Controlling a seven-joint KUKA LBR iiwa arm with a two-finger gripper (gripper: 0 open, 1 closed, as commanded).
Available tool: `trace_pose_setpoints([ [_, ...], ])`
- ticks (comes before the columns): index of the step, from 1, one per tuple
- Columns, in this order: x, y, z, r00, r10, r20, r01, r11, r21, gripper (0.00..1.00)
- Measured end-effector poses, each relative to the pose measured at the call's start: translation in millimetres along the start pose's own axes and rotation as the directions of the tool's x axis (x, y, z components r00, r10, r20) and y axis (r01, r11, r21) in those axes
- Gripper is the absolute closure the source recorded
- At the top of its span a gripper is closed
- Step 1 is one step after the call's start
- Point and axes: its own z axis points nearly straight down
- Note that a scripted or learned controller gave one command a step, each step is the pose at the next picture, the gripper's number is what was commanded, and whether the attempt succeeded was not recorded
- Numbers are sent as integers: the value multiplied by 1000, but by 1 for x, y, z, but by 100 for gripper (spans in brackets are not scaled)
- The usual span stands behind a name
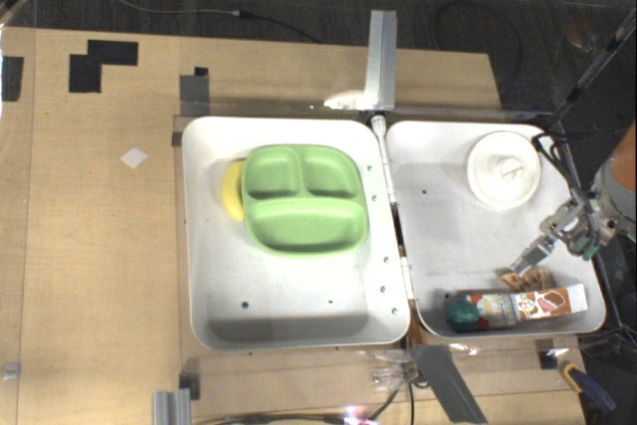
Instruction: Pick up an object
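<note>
Green-capped tube [516,306] just below tool [537,259], right bin [438,234].

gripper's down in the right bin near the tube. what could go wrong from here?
1. The tube lies along the right bin's near wall, so a finger may hit the wall rather than straddle it.
2. The gripper sits at the tube's upper edge; closing there may nudge or clip it, not grasp it.
3. The white round lid looks flat and wide, a poor fallback target.
</note>
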Motion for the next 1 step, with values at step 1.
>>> trace_pose_setpoints([
  [1,50,49,103,970,-242,7,242,970,-4,0],
])
